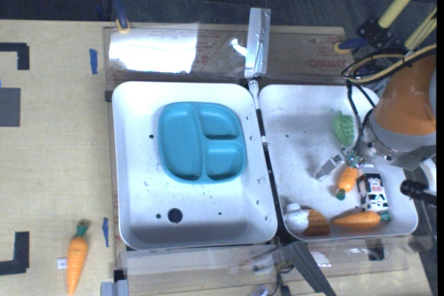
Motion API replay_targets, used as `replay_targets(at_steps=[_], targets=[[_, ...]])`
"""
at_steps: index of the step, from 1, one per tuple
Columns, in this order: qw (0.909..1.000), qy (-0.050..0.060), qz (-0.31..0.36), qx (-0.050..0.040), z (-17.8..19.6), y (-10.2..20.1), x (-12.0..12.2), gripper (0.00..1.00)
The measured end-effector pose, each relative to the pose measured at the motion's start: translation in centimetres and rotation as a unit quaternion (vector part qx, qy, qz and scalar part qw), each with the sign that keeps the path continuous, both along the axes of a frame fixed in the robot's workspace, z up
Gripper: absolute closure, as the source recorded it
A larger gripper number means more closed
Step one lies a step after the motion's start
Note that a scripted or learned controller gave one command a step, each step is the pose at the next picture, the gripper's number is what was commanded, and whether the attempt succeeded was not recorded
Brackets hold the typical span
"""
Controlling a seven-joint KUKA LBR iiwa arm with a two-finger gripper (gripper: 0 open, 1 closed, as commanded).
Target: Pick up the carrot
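Observation:
A small orange carrot [346,180] with a green tip lies in the right bin [291,121], just below my gripper [340,166]. A longer carrot [357,220] rests along that bin's front wall. A third carrot [75,254] lies outside the bins on the wooden bench at the front left. The gripper hangs low over the right bin's right half, under the grey and orange arm [409,111]. It is close to the small carrot, and I cannot see whether they touch.
A green leafy toy [343,127] sits behind the gripper. A black and white carton [374,193] lies to its right, and a white and brown toy [305,220] sits at the bin's front. The left bin [132,170] holds a blue divided plate [202,141].

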State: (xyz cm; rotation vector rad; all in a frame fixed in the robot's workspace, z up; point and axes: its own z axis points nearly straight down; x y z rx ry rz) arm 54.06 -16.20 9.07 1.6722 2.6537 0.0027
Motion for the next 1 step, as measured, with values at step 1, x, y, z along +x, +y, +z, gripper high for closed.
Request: replay_targets(at_steps=[1], targets=[[0.9875, 0.0, -0.158, 0.002, -0.36, 0.31, -5.19, 0.0]])
